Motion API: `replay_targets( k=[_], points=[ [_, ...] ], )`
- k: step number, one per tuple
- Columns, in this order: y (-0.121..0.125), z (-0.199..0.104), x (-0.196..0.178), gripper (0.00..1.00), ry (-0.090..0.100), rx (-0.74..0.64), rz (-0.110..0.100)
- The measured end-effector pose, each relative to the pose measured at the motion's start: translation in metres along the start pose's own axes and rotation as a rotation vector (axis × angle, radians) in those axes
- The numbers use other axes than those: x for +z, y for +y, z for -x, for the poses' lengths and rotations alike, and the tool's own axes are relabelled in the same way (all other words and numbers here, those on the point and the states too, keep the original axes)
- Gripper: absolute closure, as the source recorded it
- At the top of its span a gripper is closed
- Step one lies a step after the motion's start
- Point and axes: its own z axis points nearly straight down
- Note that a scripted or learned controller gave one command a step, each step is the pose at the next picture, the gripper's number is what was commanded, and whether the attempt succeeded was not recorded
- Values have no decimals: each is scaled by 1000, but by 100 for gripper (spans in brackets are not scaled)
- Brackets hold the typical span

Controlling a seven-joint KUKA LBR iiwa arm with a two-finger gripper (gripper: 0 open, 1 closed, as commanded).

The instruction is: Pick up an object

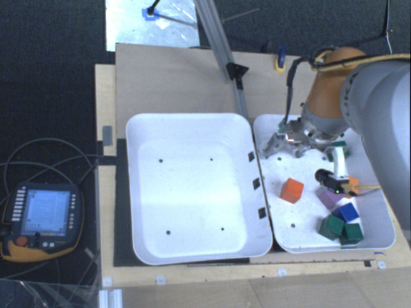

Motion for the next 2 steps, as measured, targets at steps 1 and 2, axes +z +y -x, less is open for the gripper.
replay_targets(
  k=[1,2],
  points=[
    [2,0,-15,100,0,-2,8],
    [6,-1,-80,100,-1,-2,12]
  ],
)
